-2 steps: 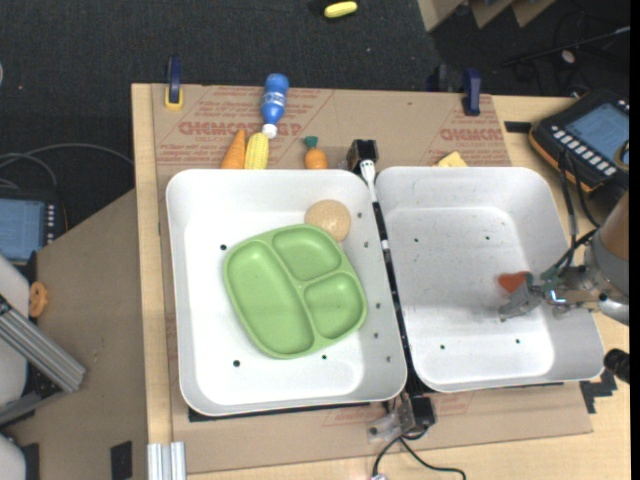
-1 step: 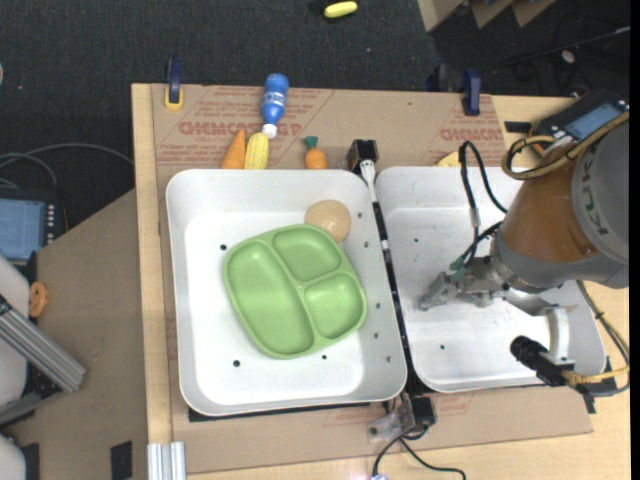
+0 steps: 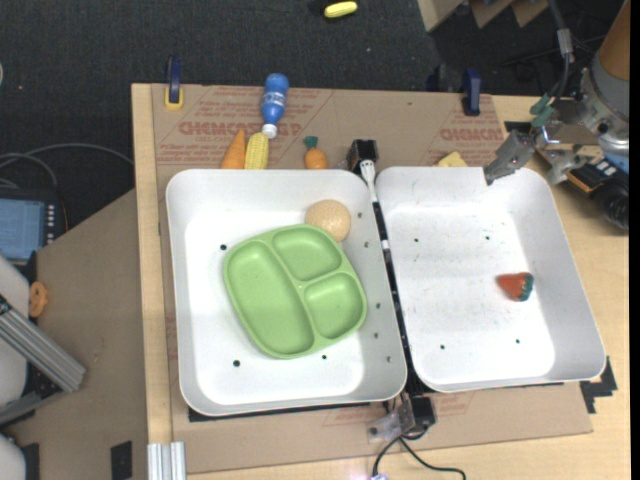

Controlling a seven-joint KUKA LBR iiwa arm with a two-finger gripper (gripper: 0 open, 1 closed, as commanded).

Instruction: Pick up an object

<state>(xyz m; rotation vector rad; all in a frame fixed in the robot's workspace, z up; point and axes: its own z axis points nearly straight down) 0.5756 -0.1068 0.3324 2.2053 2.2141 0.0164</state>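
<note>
Green plate [image 3: 293, 293] beside bread roll [image 3: 329, 218]

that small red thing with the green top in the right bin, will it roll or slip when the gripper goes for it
The red piece looks small and rounded, so it could well roll or skid on the smooth floor of the right bin. It lies alone, apart from the walls, so nothing would stop it. It probably weighs little.
</note>
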